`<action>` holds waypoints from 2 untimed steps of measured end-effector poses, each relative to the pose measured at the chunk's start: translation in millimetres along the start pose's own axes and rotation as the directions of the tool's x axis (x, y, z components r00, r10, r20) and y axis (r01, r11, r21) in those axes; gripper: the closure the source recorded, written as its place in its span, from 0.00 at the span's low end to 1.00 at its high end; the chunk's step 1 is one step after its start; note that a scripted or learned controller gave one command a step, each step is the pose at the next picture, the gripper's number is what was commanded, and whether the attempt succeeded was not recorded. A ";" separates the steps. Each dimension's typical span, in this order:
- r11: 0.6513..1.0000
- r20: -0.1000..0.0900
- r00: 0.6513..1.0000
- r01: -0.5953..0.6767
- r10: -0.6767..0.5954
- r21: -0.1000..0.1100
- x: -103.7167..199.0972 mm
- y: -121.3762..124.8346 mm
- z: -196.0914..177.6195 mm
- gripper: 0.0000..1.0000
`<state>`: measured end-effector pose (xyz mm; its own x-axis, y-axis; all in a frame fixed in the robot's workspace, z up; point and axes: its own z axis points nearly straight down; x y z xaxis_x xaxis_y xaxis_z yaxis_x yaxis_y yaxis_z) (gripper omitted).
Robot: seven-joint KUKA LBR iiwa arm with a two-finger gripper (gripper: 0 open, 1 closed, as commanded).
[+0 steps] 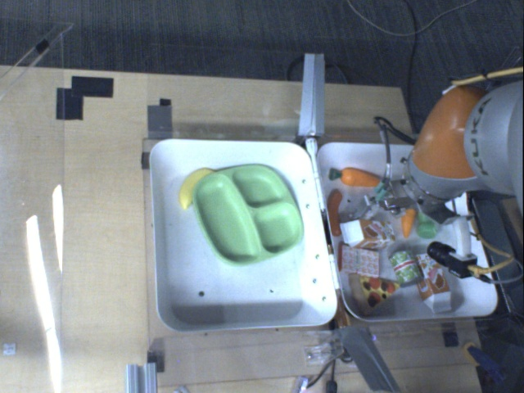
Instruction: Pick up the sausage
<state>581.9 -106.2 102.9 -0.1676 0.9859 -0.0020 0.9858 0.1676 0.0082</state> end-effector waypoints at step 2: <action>0.997 0.002 0.997 -0.079 0.079 -0.008 -41.4 56.0 2.6 1.00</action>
<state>644.0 -137.6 100.9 -0.0889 0.9960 -0.0037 0.9959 0.0890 0.0160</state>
